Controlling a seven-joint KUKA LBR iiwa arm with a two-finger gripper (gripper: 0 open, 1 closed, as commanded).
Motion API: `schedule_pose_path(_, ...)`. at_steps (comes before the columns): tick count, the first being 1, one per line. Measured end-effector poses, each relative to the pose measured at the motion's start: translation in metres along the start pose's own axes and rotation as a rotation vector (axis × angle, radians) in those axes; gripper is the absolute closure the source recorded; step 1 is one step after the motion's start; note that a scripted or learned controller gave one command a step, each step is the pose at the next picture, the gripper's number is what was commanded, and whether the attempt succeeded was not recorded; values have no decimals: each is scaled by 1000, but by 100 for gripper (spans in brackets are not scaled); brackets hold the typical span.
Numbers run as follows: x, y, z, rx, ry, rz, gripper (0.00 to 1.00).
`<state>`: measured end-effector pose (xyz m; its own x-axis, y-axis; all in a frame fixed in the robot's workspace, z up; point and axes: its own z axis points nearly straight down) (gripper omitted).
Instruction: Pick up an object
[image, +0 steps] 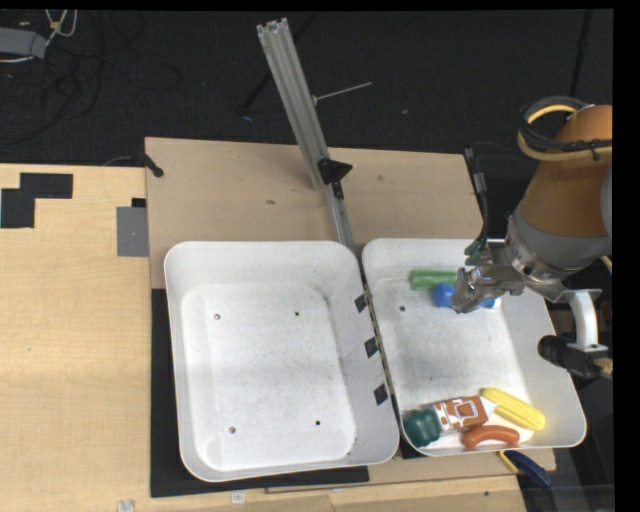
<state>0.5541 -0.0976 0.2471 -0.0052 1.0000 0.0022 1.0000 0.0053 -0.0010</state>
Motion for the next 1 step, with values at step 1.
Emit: schedule_pose_path(1, 52, 6, -4, 1, 0, 1, 100)
